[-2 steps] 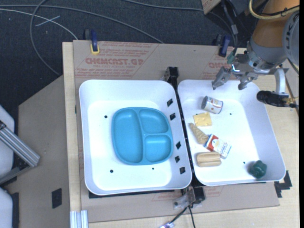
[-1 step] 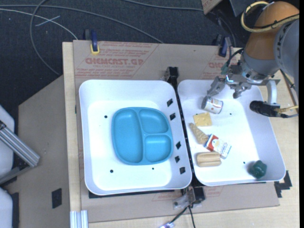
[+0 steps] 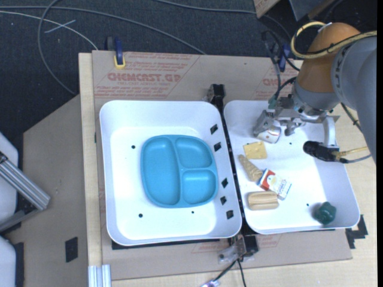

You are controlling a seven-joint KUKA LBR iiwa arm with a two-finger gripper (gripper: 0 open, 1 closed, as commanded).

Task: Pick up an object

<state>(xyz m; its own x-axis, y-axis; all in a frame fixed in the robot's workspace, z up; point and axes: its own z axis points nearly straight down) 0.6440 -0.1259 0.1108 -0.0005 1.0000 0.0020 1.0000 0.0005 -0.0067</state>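
The desk [image 3: 149, 70], a pale board printed with red lettering, carries two white bins side by side. The arm [image 3: 353, 70] comes in from the right, its orange band above the wrist sitting at about one o'clock of the right bin [image 3: 341, 178]. The left bin [image 3: 119, 172] holds a blue tray [image 3: 178, 171] with three compartments, lying flat near its centre, its long axis running roughly from ten to four o'clock. In the right bin, the tool [image 3: 272, 129] hangs low over the upper left part, at about eleven o'clock from that bin's centre; whether its fingers are open or closed cannot be told here, and nothing can be seen gripped. Just below the tool lies a yellow block [image 3: 255, 150]. Below that, a tan cone [image 3: 250, 168] lies with its long axis from eleven to five o'clock, narrow end toward eleven. Beside it at four o'clock is a red-and-white pack [image 3: 276, 183], tilted the same way. A tan roll [image 3: 263, 201] lies under it, its long axis from nine to three o'clock. A green ball [image 3: 325, 213] sits near the bin's lower right corner, well apart from the rest.
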